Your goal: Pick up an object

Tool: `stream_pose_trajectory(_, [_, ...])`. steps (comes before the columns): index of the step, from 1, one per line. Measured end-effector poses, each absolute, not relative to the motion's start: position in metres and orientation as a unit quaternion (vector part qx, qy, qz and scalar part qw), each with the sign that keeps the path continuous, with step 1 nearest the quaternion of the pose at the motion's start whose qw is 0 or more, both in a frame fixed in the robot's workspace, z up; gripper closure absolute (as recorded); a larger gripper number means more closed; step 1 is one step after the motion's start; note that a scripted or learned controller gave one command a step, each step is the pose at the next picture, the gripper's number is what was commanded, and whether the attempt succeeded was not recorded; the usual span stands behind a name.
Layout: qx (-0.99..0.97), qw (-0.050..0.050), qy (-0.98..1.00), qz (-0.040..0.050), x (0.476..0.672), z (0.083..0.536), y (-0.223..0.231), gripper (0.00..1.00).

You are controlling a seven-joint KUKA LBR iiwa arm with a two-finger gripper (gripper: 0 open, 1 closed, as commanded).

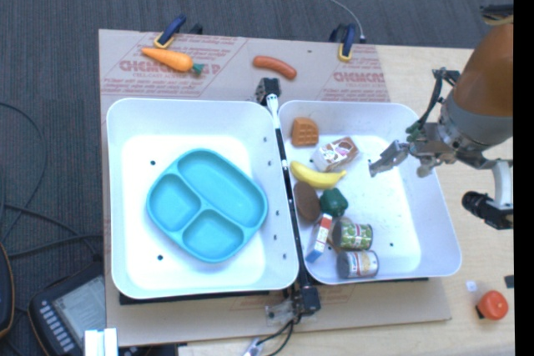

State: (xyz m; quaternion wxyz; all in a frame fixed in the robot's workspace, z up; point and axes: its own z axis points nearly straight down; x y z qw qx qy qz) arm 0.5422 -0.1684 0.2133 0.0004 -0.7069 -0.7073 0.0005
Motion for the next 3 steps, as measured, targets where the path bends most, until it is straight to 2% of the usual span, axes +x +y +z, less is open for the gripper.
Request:
stream_pose_trajectory(1, [-0.707,-0.002,-0.707,-0.0012,0.526,0.088,-0.146,0.0])
stream_pose_trajectory(2, [-0.712,-0.019,-0.702,-0.0032,0.49,0.091,-0.106,0.0])
stream_pose_trajectory(3, [-0.71,-0.011,-0.704,-0.0031,0.489,0.099,-0.102,1.0])
